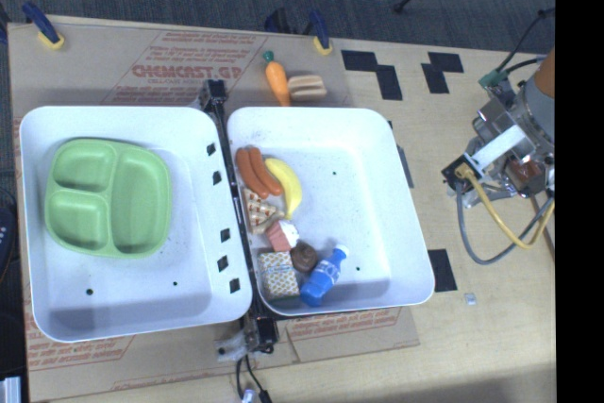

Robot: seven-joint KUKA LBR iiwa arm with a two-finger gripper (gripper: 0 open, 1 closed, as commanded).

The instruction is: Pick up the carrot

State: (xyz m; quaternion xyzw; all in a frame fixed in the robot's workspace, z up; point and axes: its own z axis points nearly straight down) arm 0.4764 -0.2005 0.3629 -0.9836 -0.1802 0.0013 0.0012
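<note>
Though far from the hand [514, 169], carrot [276, 81] outside the right bin [311, 112]

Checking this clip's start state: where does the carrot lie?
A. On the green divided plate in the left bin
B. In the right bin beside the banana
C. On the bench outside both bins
C: the carrot lies on the bench just past the far rim of the right bin, beside a tan bun-like toy.

Orange carrot [276, 80], lying outside the bins
</note>
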